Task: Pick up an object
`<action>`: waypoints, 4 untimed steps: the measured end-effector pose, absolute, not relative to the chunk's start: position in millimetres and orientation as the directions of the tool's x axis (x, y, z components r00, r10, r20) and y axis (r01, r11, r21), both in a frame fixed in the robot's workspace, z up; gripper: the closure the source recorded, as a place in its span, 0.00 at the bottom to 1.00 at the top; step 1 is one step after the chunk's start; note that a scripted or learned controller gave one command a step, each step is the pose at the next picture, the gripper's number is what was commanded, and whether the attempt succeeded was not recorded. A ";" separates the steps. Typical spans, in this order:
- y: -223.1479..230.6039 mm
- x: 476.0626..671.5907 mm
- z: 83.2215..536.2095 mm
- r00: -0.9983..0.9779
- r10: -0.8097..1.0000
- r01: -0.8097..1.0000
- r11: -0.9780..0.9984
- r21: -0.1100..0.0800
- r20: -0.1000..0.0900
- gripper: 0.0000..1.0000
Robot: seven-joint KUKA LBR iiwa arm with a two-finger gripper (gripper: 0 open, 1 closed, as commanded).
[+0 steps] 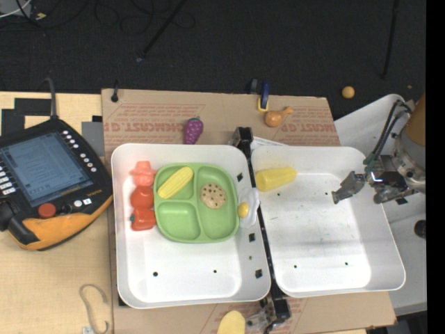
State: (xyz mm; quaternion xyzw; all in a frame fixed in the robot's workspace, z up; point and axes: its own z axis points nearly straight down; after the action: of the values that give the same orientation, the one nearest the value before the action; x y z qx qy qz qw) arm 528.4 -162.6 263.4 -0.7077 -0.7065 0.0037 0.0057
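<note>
1. White plastic is setting the scene in the camera view: we are looking down on two shallow bins on the counter, the left bin and the right bin side by side.
2. We are judging the task as barely begun. Nothing is being lifted; every candidate is lying at rest.
3. We are seeing the yellow corn cob lying in the right bin, at its upper-left corner, close to the wall between the bins. It is looking like the nearest thing to pick.
4. We are seeing the green divided plate in the left bin, carrying a second corn and a cookie, with a red figure just beside it.
5. We are finding the pincer over the right bin's upper-right part, well apart from the corn cob.
6. We are not able to tell whether it is released or clenched; it is too dark and small. Nothing is showing in its grasp, and it is touching no object.
</note>
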 end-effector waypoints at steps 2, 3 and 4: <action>-159.0 523.3 223.2 -0.002 1.000 1.000 0.002 -0.007 0.002 0.00; -157.2 522.5 179.6 -0.001 1.000 1.000 0.002 -0.007 0.003 0.00; -147.6 527.0 118.9 -0.001 1.000 1.000 0.001 -0.008 0.003 0.00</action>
State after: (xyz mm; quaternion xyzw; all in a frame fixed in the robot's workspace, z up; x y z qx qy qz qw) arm 527.0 -147.6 118.9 -0.7066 -0.7076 0.0016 0.0038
